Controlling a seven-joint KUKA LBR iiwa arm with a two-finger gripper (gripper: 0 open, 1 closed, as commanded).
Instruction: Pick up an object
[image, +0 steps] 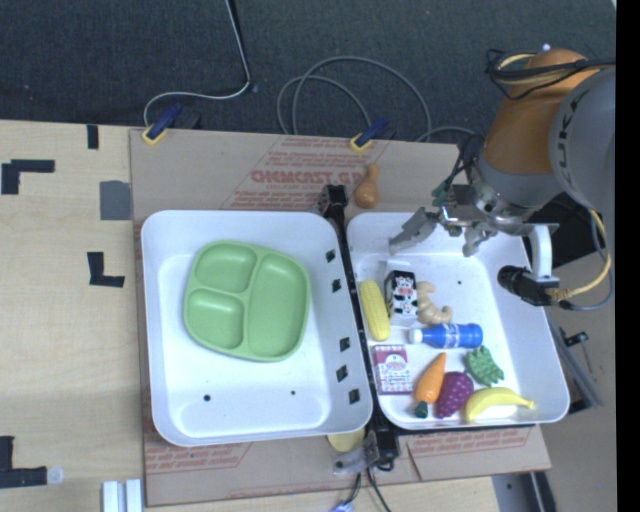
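Many small toys lie in the right bin (520, 330), and no toy sits between the fingers of the gripper (440, 235). A yellow corn cob (374, 309) lies near the left wall of that bin, with a small black and white milk carton (403, 294) just beside it. A pale peanut-like piece (430, 302) sits next to the carton. Below it a blue and white bottle (452, 336) lies on its side. Near the bottom of the bin are a red and white box (392, 368), an orange carrot (430, 378), purple grapes (453, 393), a green leafy toy (484, 364) and a yellow banana (497, 403), all packed close together. The gripper hangs over the top end of the right bin, well apart from the toys, and its two fingers are spread apart, one pointing to the left and one pointing down. The grey arm (590, 110) with its orange band (525, 120) comes in from the right. The left bin (160, 300) holds a green plate (246, 299) with three parts. The plate sits in the top half of that bin. A small tan pear-shaped toy (368, 186) lies outside the bins on the brown cardboard (280, 175), just above where the two bins meet. Thin cables (330, 90) loop on the dark floor above the cardboard
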